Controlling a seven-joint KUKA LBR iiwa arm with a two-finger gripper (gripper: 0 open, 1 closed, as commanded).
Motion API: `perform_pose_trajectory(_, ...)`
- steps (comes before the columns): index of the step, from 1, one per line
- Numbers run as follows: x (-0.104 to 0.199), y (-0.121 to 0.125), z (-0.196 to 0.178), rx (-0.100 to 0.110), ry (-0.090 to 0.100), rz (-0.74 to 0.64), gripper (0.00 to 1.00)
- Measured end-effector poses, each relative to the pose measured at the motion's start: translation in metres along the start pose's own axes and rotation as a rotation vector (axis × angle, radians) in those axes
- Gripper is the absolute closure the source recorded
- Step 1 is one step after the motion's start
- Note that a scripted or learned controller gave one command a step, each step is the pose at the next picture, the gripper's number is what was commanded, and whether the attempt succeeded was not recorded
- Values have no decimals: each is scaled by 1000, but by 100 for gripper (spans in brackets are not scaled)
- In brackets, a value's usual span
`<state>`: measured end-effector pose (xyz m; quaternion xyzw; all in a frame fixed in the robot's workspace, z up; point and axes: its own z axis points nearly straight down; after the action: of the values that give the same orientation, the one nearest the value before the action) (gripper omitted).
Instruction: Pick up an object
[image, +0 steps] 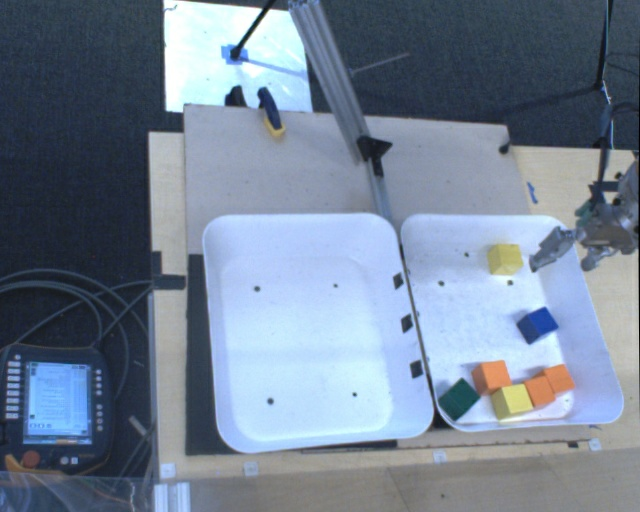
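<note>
The right white bin (590, 330) holds several cubes. A yellow cube (505, 259) lies near its far side and a blue cube (537, 324) sits in the middle right. Along the near edge are a green cube (459, 398), an orange cube (490, 376), a second yellow cube (512, 401) and two more orange cubes (549, 384). My gripper (566, 262) hangs over the bin's far right rim, to the right of the far yellow cube. Its fingers are open with nothing between them.
The left white bin (225, 330) sits beside the right one. A slanted metal pole (335, 80) crosses the board behind the bins. A yellow-handled clamp (271, 112) rests at the board's far edge. A teach pendant (50, 405) and cables lie at the lower left.
</note>
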<state>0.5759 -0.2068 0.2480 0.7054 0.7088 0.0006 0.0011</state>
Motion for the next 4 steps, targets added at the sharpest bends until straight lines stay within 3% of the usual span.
perform_pose_trajectory(1,0,0,0,0,0,0,0)
perform_pose_trajectory(4,3,-2,144,4,1,2,0)
